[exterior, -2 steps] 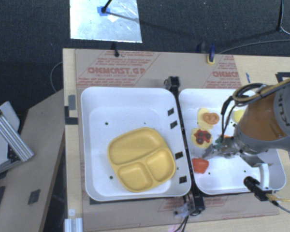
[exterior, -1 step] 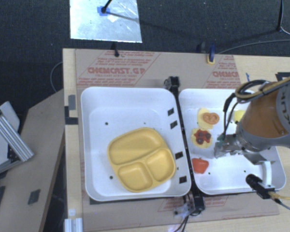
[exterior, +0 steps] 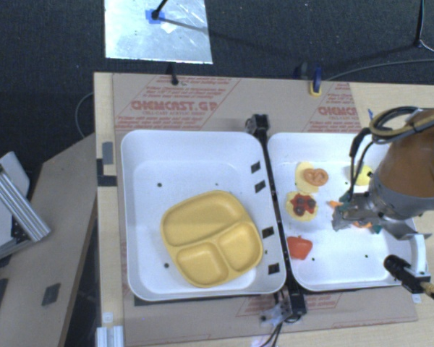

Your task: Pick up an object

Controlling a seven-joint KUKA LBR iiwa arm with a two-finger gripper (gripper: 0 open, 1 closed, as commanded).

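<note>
Two white bins sit side by side on the bench. The left bin holds a yellow tray with three sections. The right bin holds small toy foods: a round yellow piece with an orange top, a yellow piece with a dark red middle just below it, and a red piece near the front wall. The gripper hangs low over the right bin, beside something orange.

Bare floor of the right bin beside the red piece leaves room.
</note>
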